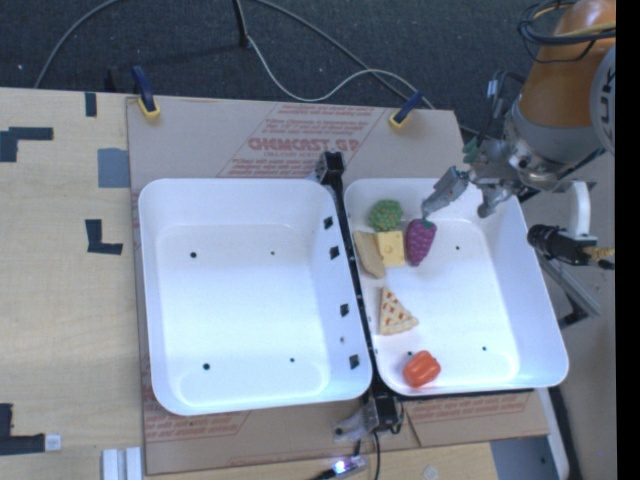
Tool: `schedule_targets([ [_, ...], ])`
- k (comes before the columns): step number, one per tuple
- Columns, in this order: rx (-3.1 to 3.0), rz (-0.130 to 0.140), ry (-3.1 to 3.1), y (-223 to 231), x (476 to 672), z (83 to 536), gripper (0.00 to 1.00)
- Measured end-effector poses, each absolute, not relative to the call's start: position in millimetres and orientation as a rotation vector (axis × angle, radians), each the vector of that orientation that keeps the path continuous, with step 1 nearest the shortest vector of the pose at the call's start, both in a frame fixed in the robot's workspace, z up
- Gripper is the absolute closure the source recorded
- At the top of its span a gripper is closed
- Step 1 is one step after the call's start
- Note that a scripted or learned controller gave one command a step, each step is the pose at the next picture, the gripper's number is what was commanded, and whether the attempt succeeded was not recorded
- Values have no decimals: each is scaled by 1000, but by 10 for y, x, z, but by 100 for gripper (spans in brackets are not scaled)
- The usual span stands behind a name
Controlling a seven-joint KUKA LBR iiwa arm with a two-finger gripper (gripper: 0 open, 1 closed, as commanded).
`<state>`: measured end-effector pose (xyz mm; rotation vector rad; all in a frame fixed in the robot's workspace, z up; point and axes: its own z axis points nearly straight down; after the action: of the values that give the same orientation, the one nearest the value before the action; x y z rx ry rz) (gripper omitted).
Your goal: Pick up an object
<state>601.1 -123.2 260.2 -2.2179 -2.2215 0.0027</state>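
The right bin (520, 298) holds several toy foods. A green broccoli (385, 214), a yellow cube (390, 247), a purple grape bunch (419, 240) and a tan bread slice (368, 254) cluster at its far left. A pizza wedge (395, 313) lies lower along the left wall, and a red pepper (421, 368) sits near the front. My gripper (466, 198) hangs over the bin's far right part, up and to the right of the grape bunch. It is open, with nothing between its fingers (441, 192).
The left bin (160, 268) sits beside the right one, joined by a black clip strip (345, 268). Both rest on cardboard (290, 143) held by yellow-blue clamps (146, 103). Cables (280, 78) run behind. The arm's orange band (575, 58) is at the far right.
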Motion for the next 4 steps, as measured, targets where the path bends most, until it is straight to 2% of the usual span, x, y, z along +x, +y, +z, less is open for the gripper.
schedule_targets([
  [1, -2213, 14, -2215, -981, 6039, 1123, 0],
  [2, -2236, -5, -2225, -1041, 5803, 869, 0],
  [3, -2226, -6, -2228, -962, 5384, 867, 0],
  [4, -2225, -1, -2225, -969, 5386, 950, 100],
])
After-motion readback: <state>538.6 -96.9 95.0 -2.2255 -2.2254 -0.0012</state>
